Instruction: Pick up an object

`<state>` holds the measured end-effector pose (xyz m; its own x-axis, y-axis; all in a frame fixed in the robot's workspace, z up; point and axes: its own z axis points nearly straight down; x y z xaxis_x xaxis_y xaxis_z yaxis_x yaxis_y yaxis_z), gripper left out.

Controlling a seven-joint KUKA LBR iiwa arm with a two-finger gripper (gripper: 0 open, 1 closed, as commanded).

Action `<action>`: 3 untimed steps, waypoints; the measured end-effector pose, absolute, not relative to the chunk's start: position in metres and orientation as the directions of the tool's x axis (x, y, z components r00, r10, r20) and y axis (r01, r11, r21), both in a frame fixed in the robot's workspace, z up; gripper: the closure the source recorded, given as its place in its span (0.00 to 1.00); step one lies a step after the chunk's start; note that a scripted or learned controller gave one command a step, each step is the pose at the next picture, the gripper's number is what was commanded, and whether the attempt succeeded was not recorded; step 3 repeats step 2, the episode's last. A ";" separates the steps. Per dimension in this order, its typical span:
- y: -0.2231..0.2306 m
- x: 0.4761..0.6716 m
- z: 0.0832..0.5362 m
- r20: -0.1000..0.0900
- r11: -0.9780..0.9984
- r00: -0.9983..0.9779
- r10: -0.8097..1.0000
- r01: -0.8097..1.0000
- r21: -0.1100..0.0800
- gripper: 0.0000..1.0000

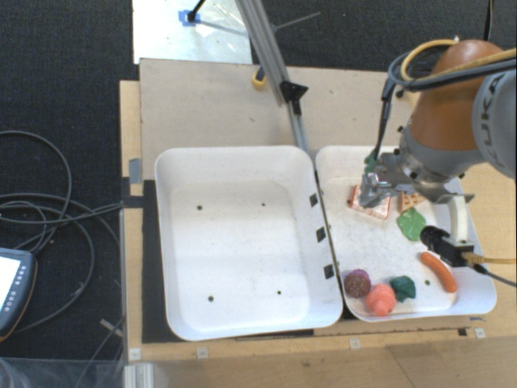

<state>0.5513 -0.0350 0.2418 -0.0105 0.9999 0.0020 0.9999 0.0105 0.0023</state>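
Camera view: the bench (210, 103) is seen from above with two white bins on it. The left bin (242, 241) is bare inside apart from small dark dots on its floor. The right bin (339, 164) carries all the loose things. The arm (452, 111) is reached in over the right bin's far right part, its orange band lying above the wrist. The gripper (374, 194) is set low at the bin's far middle, directly upon a red-and-white packet (365, 204), which is taken to be the thing aimed at; whether the packet is actually clasped cannot be told, and the spread of the pincer cannot be told either, since the metal tips are blurred against the packet. A green piece (411, 225) lies just beside the packet toward the right edge. A red sausage (439, 271) is placed near the right edge, lower down. At the near edge a pink ball (381, 299) is flanked by a dark green lump (403, 287) and a maroon ball (357, 282), all close together. Risk is judged as follows: the packet is flat and thin, so it could be pressed against the floor and slid aside instead of being lifted; the green piece, being so close, could be nudged or caught by accident.
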 end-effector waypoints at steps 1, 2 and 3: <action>0.025 0.565 0.245 0.003 0.012 -0.012 1.000 1.000 0.003 1.00; 0.082 0.574 0.251 0.003 0.012 -0.012 1.000 1.000 0.003 1.00; 0.082 0.574 0.251 0.003 0.012 -0.012 1.000 1.000 0.003 1.00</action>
